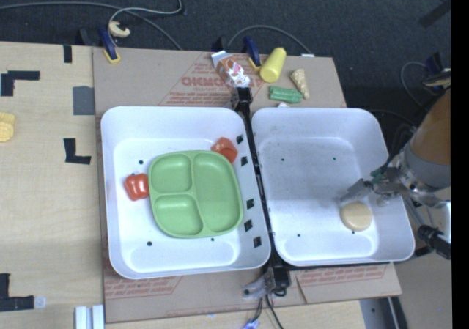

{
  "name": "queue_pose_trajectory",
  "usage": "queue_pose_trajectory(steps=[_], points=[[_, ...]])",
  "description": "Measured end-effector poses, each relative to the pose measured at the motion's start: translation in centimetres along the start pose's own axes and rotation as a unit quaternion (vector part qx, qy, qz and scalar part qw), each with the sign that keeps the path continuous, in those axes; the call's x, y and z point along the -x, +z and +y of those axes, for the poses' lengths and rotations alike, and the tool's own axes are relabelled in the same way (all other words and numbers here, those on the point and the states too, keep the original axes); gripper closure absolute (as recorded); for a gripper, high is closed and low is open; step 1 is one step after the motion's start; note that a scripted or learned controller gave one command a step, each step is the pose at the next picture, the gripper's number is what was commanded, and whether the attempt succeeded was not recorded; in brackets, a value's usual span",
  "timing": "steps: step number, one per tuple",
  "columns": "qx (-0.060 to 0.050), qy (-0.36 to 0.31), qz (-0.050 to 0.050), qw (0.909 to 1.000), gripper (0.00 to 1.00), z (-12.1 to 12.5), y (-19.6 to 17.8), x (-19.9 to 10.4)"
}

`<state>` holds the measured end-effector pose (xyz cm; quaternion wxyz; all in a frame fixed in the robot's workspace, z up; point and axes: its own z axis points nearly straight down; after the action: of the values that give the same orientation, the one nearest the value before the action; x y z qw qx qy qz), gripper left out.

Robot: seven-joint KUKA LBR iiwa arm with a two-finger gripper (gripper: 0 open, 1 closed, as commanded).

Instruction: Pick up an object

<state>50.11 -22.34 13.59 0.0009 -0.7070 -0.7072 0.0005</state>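
We read this as the approach step of the pick. The tool (368,190) hangs low over the right bin (322,130), at about 4 o'clock within it, with the grey arm (432,163) reaching in from 3 o'clock. Just below the tool, towards 6 o'clock, lies a pale round object (357,215), tan and disc-like, on the bin floor near the right wall. It seems the likeliest target, since it is the 1 loose thing we see in that bin. The tool looks close beside the object or just touching its upper edge; we cannot tell which. Nothing shows between its fingers, so we do not count the object as held. Whether the fingers stand apart or together we cannot tell.

The left bin (117,137) holds a green divided plate (196,193) with 3 compartments, a red piece (136,186) touching its rim at 9 o'clock and another red piece (226,149) at about 1 o'clock. Beyond the bins, at 12 o'clock on the desk (44,196), lie a yellow item (272,64), a green item (284,94) and a small packet (232,69).

In our judgement the next move calls for shifting the tool slightly towards 6 o'clock to centre over the pale object, fingers spread wide enough to straddle it, then descending and closing. The nearby bin wall leaves little room on that side.
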Motion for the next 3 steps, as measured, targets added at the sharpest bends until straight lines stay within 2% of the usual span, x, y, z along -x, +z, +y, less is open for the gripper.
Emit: queue_pose_trajectory(steps=[1,2,3], points=[[0.002,0.000,-0.001,1.0000,0.00,-0.7,5.0,0.0],[0.003,0.000,-0.002,1.0000,1.00,-0.6,4.0,0.1],[0.004,-0.001,0.000,1.0000,1.00,4.0,4.9,-8.1]])
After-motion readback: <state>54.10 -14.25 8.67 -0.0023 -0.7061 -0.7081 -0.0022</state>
